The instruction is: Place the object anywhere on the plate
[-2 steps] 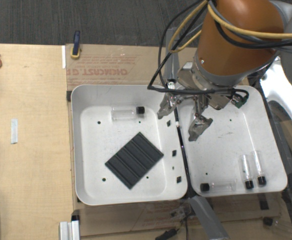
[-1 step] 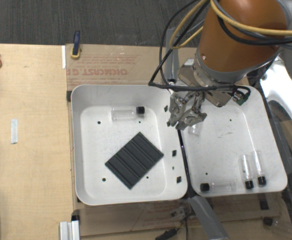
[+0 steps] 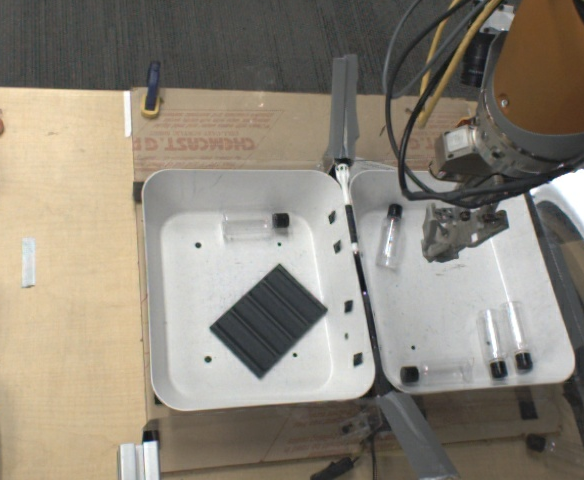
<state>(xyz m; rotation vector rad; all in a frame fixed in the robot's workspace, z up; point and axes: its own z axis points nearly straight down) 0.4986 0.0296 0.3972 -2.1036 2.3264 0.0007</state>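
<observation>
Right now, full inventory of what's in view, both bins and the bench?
bins: 2, white, side by side; left bin, right bin
ribbed plate: 1, dark grey, left bin, lying flat, turned at an angle
clear tubes with black caps: 5; one in left bin near back wall; right bin: one at back left, two side by side at front right, one along front wall
clamp: 1, blue and yellow, on cardboard behind left bin
arm: 1, orange band, from the right
gripper: 1, grey, over right bin's back half
</observation>
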